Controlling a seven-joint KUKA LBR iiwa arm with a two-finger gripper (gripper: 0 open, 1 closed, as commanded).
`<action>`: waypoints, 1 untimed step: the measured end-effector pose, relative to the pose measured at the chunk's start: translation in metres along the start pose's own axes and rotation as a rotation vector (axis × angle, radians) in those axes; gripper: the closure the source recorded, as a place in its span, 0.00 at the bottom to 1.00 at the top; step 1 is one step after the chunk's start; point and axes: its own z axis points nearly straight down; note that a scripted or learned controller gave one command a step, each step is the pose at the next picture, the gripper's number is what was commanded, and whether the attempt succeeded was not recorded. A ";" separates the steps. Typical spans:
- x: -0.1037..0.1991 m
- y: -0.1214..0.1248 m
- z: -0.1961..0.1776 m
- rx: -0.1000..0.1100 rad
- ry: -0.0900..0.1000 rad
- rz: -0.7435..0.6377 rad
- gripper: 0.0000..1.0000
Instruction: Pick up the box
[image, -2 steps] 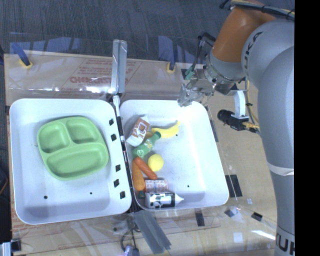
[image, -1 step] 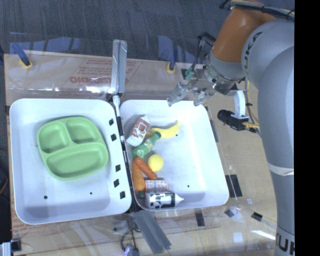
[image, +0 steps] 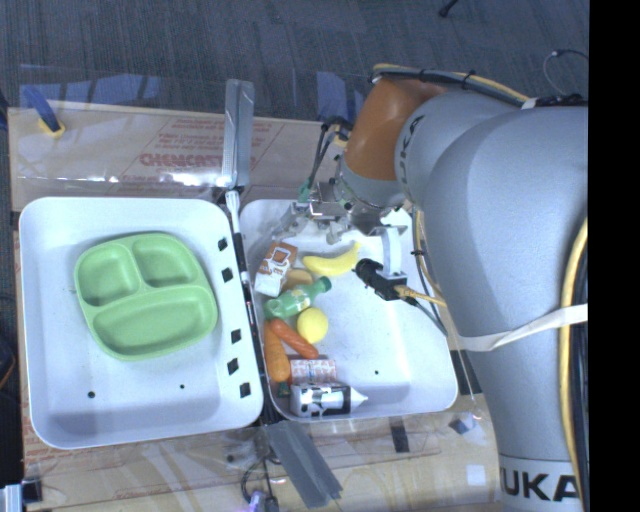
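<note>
While the box (image: 275, 268) lies at the right bin's (image: 420, 385) left wall, the claw (image: 322, 214) hovers just above-right of the box; grip state unclear, banana (image: 332, 263) beside.

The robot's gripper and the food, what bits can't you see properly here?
- Gripper, camera view: fingertips too small and cluttered to tell open or shut.
- Box: label print too small to read.
- Carrot: partly against the right bin wall.
- Arm's base: cut off at the bottom edge.

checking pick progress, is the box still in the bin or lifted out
In the bin. The box lies against the right bin's left wall beside the banana, with the end effector just above it.
</note>
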 end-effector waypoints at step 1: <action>-0.004 -0.004 0.024 0.014 0.000 0.148 0.00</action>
